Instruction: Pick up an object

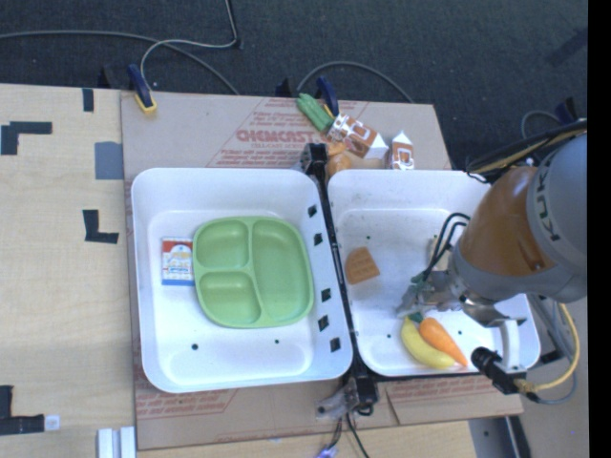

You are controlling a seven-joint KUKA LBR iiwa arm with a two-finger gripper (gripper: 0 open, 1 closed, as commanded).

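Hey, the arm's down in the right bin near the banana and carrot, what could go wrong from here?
1. The banana and carrot lie touching, so the pincer above them may catch both or nudge one away.
2. Both sit close to the right bin's front wall, which may block a clean grip.
3. The brown piece lies apart, easier to miss if the arm drifts.

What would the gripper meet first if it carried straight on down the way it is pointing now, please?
Most likely the bare floor of the right bin, just up-left of the banana and carrot. The gripper points downward there, though depth is hard to judge, so it might clip the banana's upper end.
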